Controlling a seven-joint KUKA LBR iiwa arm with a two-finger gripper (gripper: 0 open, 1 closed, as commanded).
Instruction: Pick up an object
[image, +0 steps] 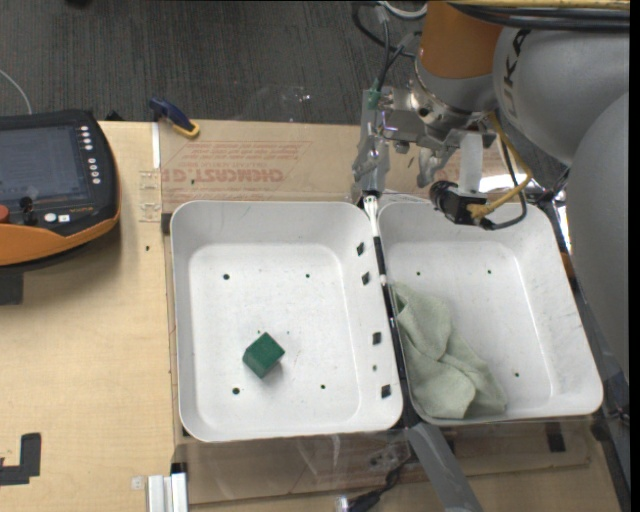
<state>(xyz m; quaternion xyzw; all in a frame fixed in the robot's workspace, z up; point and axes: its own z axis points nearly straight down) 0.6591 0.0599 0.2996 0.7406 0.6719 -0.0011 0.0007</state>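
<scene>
Gripper (372, 160) at upper centre, above the bins' far rims, grip state unclear | green block (264, 355) in left bin (200, 300) | pale cloth (440, 360) in right bin (540, 300)

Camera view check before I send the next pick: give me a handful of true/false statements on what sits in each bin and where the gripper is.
1. The green block lies in the left bin. True.
2. The cloth lies in the same bin as the block. False: it is crumpled in the right bin, at its near-left part.
3. The gripper sits over the far end of the divide between the bins. True.
4. The gripper holds the block. False: the block lies on the bin floor, well apart from it.
5. A tablet-like pendant lies left of the bins. True.
</scene>
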